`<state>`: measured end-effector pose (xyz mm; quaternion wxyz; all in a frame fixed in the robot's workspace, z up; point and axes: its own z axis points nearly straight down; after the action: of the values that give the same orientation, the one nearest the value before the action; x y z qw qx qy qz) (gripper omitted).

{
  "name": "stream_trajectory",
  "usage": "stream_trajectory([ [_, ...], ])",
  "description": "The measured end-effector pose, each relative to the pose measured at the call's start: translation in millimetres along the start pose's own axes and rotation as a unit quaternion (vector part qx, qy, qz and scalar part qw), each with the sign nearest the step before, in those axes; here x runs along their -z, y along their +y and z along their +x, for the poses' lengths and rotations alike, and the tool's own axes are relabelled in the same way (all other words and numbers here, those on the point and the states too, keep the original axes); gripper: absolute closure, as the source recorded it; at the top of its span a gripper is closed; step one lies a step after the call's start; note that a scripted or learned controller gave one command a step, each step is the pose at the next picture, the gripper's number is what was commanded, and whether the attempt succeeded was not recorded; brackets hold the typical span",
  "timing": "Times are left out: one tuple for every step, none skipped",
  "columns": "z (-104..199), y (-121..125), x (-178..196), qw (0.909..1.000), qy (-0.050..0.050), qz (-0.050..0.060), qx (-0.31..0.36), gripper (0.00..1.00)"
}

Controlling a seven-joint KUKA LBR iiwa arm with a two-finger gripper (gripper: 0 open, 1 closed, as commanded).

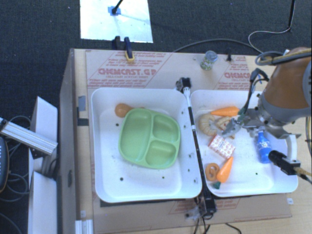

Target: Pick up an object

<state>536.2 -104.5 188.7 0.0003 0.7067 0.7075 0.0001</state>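
end effector [233,126], finger state cannot be told, low in right bin [243,186] beside bagel [208,124], carrot [225,111], red box [222,146]; risk: crowded items, likely glancing or empty grasp, neighbours nudged.

text: "CHEMCAST GP" in red, repeated | on: protective paper of worktop [126,67], upper middle of frame behind bins; right-hand print partly hidden; smaller print unreadable
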Motion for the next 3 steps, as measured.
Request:
stream_trajectory([
  [-13, -30, -105, 1.0, 0.0, 0.0, 0.0, 0.0],
  [-13, -29, -94, 1.0, 0.0, -0.002, 0.0, 1.0],
  [65, -9, -4, 1.0, 0.0, -0.001, 0.001, 1.0],
])
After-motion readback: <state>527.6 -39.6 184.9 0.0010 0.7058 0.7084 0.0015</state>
